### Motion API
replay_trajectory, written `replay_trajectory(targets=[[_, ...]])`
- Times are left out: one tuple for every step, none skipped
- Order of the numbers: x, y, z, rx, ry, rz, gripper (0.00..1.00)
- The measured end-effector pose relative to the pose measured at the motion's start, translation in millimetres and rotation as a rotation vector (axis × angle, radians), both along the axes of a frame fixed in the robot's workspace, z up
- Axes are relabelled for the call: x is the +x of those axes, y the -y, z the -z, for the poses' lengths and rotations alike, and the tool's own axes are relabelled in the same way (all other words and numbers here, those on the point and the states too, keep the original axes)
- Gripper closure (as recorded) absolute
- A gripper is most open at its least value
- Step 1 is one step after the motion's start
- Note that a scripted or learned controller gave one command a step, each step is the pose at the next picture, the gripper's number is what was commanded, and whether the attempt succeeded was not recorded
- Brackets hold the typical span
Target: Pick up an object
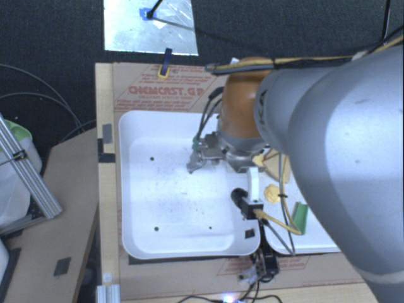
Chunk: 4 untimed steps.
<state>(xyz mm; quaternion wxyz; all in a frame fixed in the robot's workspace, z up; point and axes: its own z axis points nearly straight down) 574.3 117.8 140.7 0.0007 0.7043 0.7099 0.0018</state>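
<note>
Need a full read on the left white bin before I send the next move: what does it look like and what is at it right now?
The left bin is a shallow white tray, plastic by its look, with rounded corners and a raised rim. It lies flat on a brown cardboard sheet printed with red letters. Its floor bears a few small dark dots and faint grey scuffing. The gripper is over its upper right part, below the arm's orange band. Whether it touches the floor I cannot tell.

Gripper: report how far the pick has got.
Done: the gripper is down over the left bin. In hand: nothing shows between its tips. Left: a grasp and a lift; the yellow object and green object lie in the right bin, partly behind the arm.
</note>
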Motion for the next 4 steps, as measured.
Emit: replay_trajectory(targets=[[-83,80,-45,-0.001,-0.007,0.014,0.00],[-34,9,-44,0.001,0.001,-0.002,0.00],[-80,-38,59,-0.001,-0.011,0.000,0.00],[-32,-122,56,0.003,0.003,-0.003,0.00]])
